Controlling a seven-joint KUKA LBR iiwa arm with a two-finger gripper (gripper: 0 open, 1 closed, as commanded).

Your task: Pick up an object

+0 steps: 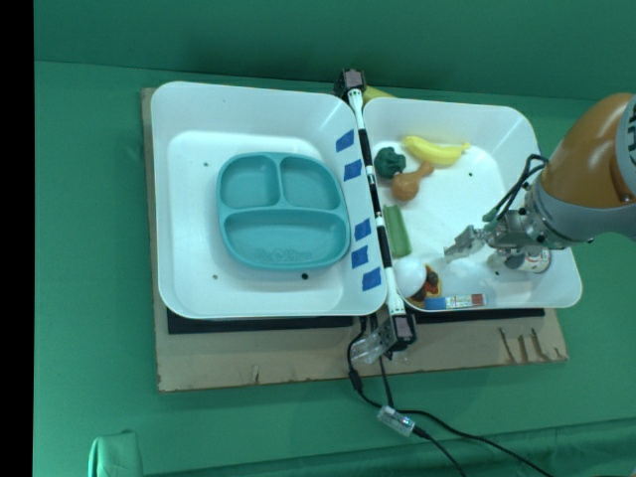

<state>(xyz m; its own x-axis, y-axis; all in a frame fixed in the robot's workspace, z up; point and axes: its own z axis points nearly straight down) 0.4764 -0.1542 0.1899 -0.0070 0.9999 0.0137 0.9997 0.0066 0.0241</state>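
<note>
Table (pixel 89 217) covered in green cloth carries two shallow white bins: the left white bin (pixel 189 217) holds a teal three-compartment plastic plate (pixel 283 212), while the right white bin (pixel 497 137) holds a yellow banana (pixel 434 149), an orange gourd-shaped toy (pixel 409 182), a green broccoli piece (pixel 389 161) and a green cucumber stick (pixel 397 231). Grey pincer (pixel 477 240) hangs low over the right bin's near half, well apart from those items; whether it is apart or together cannot be told, and nothing is seen gripped, so judged progress is approach only, with grasp and lift remaining.

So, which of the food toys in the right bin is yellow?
The banana, lying near the bin's far wall. The broccoli is dark green, the cucumber beside the divider lighter green.
</note>
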